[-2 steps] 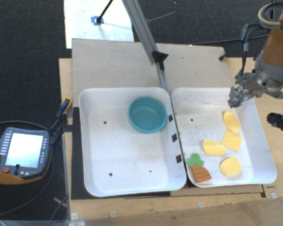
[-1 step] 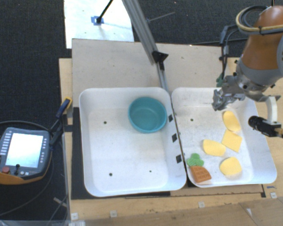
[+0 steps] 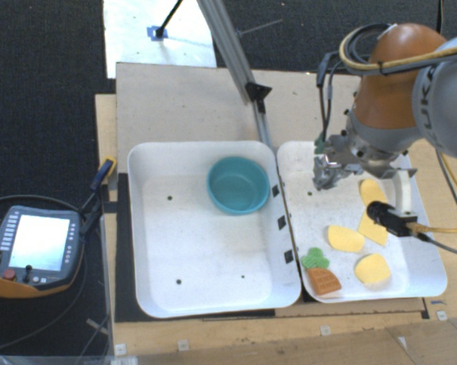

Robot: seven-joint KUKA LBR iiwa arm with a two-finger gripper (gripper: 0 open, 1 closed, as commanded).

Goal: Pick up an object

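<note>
My gripper (image 3: 324, 176) hangs over the upper left part of the right bin (image 3: 297, 158), with nothing seen between its fingers. Below and to its right lie several yellow pieces: one oval (image 3: 345, 239), one wedge (image 3: 373, 230), one round (image 3: 372, 269) and one partly hidden under the arm (image 3: 371, 191). A toy carrot (image 3: 321, 278) with a green top (image 3: 315, 258) rests at the bin's near left corner. A teal bowl (image 3: 238, 184) stands in the left bin (image 3: 186, 248), near its upper right corner.
A black cable connector (image 3: 386, 216) with a yellow lead hangs from the arm over the yellow pieces. A metal pole (image 3: 234, 57) slants down to the divider between the bins. A teach pendant (image 3: 36, 247) lies left of the bench.
</note>
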